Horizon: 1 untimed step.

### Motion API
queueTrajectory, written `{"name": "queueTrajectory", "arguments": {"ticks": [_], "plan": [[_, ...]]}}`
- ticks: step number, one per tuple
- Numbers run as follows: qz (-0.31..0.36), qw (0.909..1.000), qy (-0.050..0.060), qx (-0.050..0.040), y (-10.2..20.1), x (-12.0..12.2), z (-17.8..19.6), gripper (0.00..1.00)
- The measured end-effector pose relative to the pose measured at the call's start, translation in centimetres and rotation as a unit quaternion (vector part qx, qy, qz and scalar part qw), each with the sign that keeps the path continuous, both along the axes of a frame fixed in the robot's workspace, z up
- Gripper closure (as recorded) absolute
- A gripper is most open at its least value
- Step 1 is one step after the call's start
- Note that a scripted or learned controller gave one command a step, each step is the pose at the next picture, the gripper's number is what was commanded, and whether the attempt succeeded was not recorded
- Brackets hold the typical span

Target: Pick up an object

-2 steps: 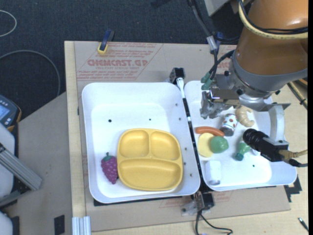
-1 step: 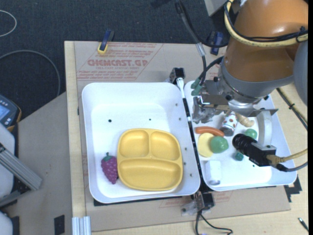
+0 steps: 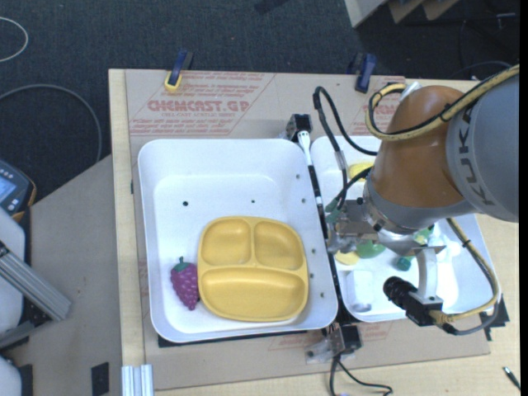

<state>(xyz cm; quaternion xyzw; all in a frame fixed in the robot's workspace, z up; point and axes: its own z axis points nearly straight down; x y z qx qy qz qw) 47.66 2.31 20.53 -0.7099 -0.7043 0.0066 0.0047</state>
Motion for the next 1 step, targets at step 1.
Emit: {"name": "queueTrajectory", "arguments": {"ticks": [1], "plan": [[0.003,1.0,-0.009,0.0012,0.4,0.3,1.87,1.0]]}}
